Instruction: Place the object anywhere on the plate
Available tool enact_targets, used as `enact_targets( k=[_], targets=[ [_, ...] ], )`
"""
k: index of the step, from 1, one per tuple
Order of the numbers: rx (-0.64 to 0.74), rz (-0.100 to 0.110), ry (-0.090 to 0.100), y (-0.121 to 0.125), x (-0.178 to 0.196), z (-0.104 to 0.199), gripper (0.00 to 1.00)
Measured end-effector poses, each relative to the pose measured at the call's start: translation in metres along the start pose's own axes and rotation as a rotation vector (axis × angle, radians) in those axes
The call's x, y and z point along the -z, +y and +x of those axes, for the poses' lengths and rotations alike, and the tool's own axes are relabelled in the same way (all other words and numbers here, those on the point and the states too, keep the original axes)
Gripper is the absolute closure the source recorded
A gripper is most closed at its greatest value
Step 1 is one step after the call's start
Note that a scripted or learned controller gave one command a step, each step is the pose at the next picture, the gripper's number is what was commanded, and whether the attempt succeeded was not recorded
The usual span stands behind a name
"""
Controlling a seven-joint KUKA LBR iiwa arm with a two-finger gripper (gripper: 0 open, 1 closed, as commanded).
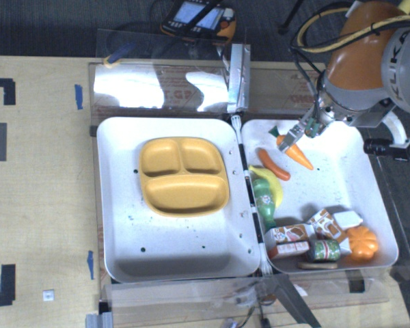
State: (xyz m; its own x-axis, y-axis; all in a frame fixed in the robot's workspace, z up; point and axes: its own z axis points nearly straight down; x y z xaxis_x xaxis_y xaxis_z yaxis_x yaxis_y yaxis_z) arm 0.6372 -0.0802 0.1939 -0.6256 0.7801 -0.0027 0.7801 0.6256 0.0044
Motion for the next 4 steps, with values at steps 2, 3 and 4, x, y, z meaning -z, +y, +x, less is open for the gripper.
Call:
enact_targets(
  k=[2, 3, 4],
  targets=[
    [0.286, -0.001, -0.001, 0.072, -0.008, 0.070, 0.00],
    [-0.031, 0.007, 0.005, 0.034, 0.017, 0.204, 0.00],
    [-0.049, 0.003, 0.001, -0.018, 0.102, 0.217, 0.00]
  ],
)
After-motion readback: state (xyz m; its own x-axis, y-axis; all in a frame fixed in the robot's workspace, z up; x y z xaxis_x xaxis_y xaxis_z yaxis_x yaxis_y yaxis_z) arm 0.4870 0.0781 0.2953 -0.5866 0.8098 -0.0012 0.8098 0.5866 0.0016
